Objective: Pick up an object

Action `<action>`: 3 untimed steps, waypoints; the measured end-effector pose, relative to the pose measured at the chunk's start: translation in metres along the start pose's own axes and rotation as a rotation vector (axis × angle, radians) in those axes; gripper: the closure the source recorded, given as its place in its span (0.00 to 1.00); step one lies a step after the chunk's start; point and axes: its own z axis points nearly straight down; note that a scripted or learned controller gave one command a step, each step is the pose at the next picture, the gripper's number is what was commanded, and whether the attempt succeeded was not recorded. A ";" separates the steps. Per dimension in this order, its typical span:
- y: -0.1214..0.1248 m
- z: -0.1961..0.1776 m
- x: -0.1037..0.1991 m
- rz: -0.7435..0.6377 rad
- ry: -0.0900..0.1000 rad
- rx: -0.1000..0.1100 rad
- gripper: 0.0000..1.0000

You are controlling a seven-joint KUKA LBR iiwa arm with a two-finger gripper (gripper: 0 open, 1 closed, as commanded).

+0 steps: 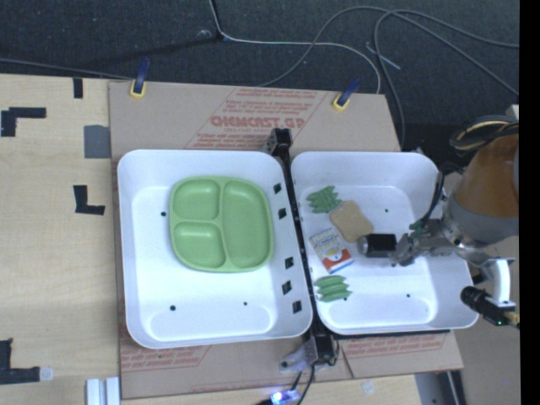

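We see desk (51,226) carrying two white bins. Left bin (135,226), far from gripper, holds green divided plate (223,224). Right bin (405,175) has gripper (381,245) low inside, arm (489,197) reaching in behind it. Nearest gripper: tan block (351,220), just beyond tip. Then small card packet (331,247), two green leafy pieces (324,198) (332,288) further off. We cannot tell gripper opening; nothing visibly held. We judge pick not done: grasp and lift remain.
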 end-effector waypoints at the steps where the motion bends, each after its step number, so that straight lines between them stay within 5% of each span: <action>1: 0.001 -0.041 0.003 0.002 -0.001 -0.003 1.00; 2: 0.001 -0.092 0.003 0.001 -0.002 -0.005 1.00; 3: 0.007 -0.089 0.048 -0.003 0.000 -0.002 1.00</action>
